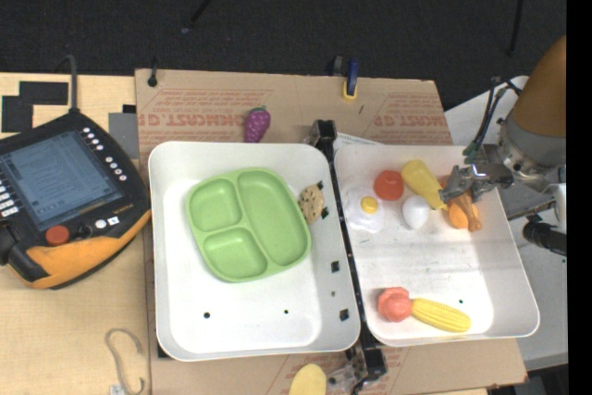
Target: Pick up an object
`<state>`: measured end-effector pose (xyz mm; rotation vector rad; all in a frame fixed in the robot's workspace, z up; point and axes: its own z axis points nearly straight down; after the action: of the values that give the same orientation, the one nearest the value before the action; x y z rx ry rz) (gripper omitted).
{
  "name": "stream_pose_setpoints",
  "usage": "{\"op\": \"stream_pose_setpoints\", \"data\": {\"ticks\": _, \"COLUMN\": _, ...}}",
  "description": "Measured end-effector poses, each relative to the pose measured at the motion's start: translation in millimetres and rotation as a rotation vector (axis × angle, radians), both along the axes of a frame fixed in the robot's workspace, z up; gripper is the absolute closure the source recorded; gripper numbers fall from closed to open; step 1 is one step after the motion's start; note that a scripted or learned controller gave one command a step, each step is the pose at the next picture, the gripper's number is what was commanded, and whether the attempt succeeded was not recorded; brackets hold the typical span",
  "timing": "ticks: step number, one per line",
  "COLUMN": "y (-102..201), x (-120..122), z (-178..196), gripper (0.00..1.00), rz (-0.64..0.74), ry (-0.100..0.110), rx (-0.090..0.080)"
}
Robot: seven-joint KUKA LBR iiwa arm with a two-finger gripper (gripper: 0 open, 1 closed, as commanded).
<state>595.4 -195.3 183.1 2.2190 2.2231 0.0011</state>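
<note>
The gripper [460, 190] sits low over the upper right part of the right bin [518, 291], reaching in from the right. Directly below and touching it is an orange carrot-like piece [460, 216]; its long axis runs roughly up-down in the view, slightly tilted. Whether the fingers are apart, together, or clamped on this piece cannot be determined; the metal parts blur against the bin wall.

Items adjacent in the same bin:
- A yellow banana-shaped piece [422, 181] lies just to the left, pointing diagonally from upper left to lower right.
- A white egg [416, 215] lies just below it.
- A red tomato [388, 185] and a fried egg [367, 209] lie farther left.
- A corn cob [440, 315] and a red piece [395, 304] lie near the front wall, well apart.

The left bin [176, 291] holds a green divided plate [248, 224] and a cookie [312, 202].
</note>
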Motion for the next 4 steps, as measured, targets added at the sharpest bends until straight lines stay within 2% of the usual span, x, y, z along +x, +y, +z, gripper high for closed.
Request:
{"op": "stream_pose_setpoints", "data": {"ticks": 1, "y": -1, "x": 0, "z": 47, "gripper": 1.0, "rz": 0.0, "ry": -0.002, "rx": -0.001}}
{"op": "stream_pose_setpoints", "data": {"ticks": 2, "y": 57, "x": 13, "z": 43, "gripper": 1.0, "rz": 0.001, "ry": 0.003, "rx": 0.002}}
{"op": "stream_pose_setpoints", "data": {"ticks": 3, "y": 120, "x": 10, "z": 45, "gripper": 1.0, "rz": 0.002, "ry": 0.004, "rx": 0.002}}
{"op": "stream_pose_setpoints", "data": {"ticks": 4, "y": 146, "x": 15, "z": 51, "gripper": 1.0, "rz": 0.0, "ry": 0.002, "rx": 0.001}}
